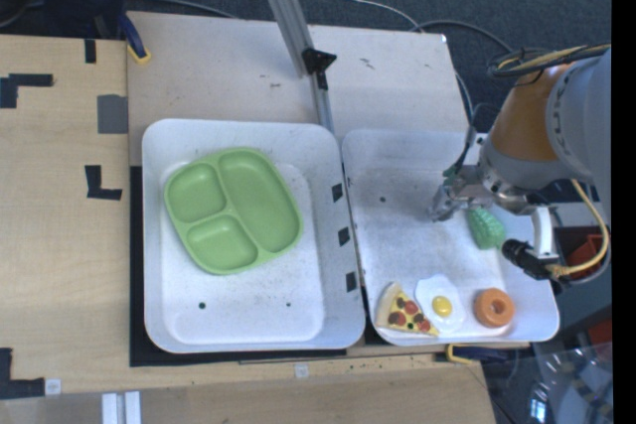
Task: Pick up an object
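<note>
Gripper seen low over the right bin, approx mid-bin, arm coming in from the right w/ orange band just behind the wrist. Finger state can't be told from this angle; nothing is seen clamped between them.

Objs rel. to gripper:
- Green ridged item just beside it, to the right and slightly toward the cam, partly tucked under the wrist hardware. Contact w/ gripper can't be confirmed.
- Fried egg toy nearer the cam, at the bin's front edge, well apart from gripper.
- Pizza slice toy touching/just left of the egg, same front edge.
- Donut just right of the egg, front-right corner.
- Green 3-compartment plate far to the left, in the left bin, lying flat.

Black-clamped metal pole noted beyond the gripper, up-left, running across the bench.
</note>
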Action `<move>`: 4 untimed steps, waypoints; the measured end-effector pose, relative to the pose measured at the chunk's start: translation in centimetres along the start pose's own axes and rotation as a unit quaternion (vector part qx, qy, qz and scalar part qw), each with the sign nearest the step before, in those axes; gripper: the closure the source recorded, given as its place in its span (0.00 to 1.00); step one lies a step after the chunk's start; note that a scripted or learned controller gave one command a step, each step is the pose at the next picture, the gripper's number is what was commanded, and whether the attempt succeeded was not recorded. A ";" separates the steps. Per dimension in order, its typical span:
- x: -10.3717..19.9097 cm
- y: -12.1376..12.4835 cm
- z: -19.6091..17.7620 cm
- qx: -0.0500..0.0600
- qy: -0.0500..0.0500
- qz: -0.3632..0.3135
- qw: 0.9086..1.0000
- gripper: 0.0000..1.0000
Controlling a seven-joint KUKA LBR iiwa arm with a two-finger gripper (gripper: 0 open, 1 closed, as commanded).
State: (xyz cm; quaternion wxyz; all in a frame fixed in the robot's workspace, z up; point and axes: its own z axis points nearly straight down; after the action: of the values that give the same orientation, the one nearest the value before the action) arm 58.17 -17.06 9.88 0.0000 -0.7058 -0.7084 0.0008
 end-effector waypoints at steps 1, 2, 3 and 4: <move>0.4 -0.8 -4.8 -0.002 0.000 0.001 1.000 1.00; 0.1 -0.6 -11.1 -0.003 0.000 0.001 1.000 1.00; 0.0 -1.1 -17.3 -0.004 0.000 0.001 1.000 1.00; 5.1 -2.8 -17.4 0.000 0.001 -0.001 1.000 1.00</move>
State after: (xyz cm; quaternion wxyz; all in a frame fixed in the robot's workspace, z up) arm 55.38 -11.99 27.23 0.0009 -0.7053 -0.7089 0.0000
